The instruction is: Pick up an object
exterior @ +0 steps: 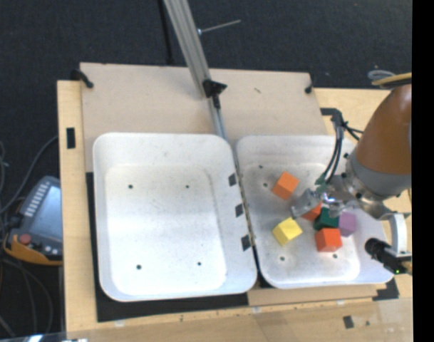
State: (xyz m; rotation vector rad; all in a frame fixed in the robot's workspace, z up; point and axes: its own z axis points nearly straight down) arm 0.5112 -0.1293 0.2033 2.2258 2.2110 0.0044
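The gripper [315, 206] is seen low in the right bin [274, 276], among the blocks; whether it is holding anything cannot be told. In this bin an orange block [286, 184], a yellow block [287, 230], a red block [328, 239], a green block [327, 221] and a purple block [348, 224] are found. The green and red blocks are touching, right beside the gripper. The orange and yellow blocks are set a little apart, nearer the left wall. Open white floor is seen in the left bin [167, 212].
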